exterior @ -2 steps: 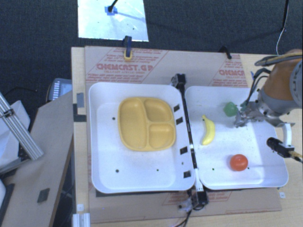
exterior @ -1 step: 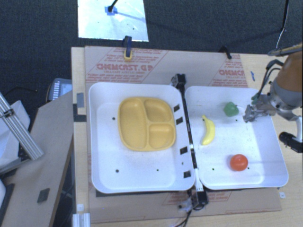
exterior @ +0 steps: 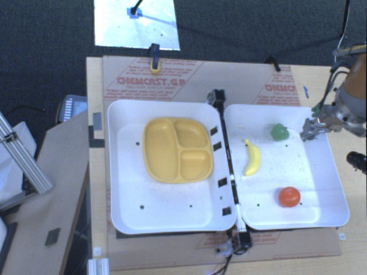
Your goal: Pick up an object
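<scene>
Yellow tray [exterior: 176,149] in left bin [exterior: 123,211], banana [exterior: 252,158], gripper [exterior: 310,128] right

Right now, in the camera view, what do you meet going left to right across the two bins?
Yellow divided tray in the left bin → banana → green object and red object, both in the right bin at about the same place across → the hand at the right bin's far right rim.

Both bins [exterior: 172,222] appear to be smooth white plastic with a slight sheen. The yellow tray [exterior: 176,150] looks like matt plastic. The banana [exterior: 252,158], tomato [exterior: 289,196] and green piece [exterior: 280,132] appear smooth, likely plastic. The bench [exterior: 94,73] looks like pale wood; the printed sheet [exterior: 172,79] like brown paper. The gripper [exterior: 312,128] reads as dull grey metal.
</scene>
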Motion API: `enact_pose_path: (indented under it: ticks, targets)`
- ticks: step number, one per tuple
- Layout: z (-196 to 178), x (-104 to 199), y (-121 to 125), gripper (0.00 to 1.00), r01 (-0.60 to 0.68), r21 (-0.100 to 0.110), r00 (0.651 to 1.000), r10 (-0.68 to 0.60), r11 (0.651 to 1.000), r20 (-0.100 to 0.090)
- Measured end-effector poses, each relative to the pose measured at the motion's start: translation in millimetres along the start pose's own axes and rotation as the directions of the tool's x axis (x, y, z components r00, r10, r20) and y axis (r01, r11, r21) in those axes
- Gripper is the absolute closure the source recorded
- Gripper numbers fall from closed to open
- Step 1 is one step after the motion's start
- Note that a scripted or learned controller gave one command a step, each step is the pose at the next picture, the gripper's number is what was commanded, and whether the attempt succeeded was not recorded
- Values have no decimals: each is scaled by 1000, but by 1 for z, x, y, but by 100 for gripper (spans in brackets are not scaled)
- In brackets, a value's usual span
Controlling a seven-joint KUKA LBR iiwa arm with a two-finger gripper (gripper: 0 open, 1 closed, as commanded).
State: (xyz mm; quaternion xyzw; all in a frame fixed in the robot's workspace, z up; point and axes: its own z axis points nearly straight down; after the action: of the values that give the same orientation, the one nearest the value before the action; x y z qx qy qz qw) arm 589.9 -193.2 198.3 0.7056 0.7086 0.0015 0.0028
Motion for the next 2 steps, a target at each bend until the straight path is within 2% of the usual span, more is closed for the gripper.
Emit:
enact_pose_path:
  ticks: [1, 2]
  targets:
    - [-65, -1, 1, 100, 1, -3, 1000, -1, 1000, 1]
    - [-71, 52, 15, 100, 5, 2, 1000, -5, 1000, -3]
